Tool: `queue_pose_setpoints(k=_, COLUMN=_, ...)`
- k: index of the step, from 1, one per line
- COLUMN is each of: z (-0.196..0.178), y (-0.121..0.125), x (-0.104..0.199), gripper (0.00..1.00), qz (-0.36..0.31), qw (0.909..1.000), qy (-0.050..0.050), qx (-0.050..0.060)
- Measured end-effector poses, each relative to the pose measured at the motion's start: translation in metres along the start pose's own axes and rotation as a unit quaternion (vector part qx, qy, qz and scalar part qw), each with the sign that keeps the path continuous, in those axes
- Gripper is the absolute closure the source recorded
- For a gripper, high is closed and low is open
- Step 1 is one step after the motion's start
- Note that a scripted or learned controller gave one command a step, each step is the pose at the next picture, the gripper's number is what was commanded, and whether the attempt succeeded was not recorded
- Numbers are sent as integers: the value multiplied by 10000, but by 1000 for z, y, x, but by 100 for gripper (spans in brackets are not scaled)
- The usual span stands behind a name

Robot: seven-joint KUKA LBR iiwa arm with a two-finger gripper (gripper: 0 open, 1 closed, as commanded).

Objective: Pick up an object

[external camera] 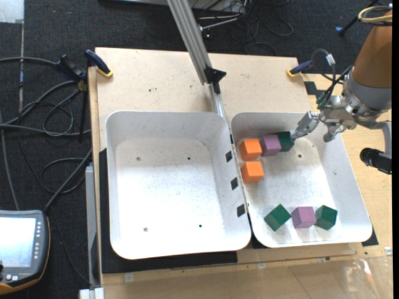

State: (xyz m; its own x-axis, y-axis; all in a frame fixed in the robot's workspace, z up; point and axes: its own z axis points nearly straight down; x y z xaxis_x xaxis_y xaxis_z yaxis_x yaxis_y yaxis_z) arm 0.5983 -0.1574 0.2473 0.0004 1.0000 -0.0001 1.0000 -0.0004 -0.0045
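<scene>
The right bin [346, 179] holds several small cubes. Near its back wall an orange cube [251, 147], a purple cube [270, 144] and a dark green cube [285, 141] stand in a row, with a second orange cube [252, 171] just in front. Along the front lie a green cube [277, 217], a purple cube [303, 217] and another green cube [326, 217]. My gripper [317, 131] hangs over the bin's back right part, open, its left finger close to the dark green cube. Nothing is between the fingers.
The left bin [124, 167] sits beside the right one, sharing a middle wall [235, 173]. A slanted metal pole [190, 33] ends at a clamp by the bins' back edge. Yellow clamps [103, 72] hold the board's back corners.
</scene>
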Motion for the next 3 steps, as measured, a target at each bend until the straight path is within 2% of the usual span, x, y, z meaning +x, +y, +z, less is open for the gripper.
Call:
queue_pose_setpoints(k=2, z=121, y=-11, x=3, gripper=0, qz=3, qw=10000, qy=6, qx=12)
queue_pose_setpoints(k=3, z=106, y=-8, x=3, gripper=100, qz=4, qw=10000, qy=-4, qx=-34)
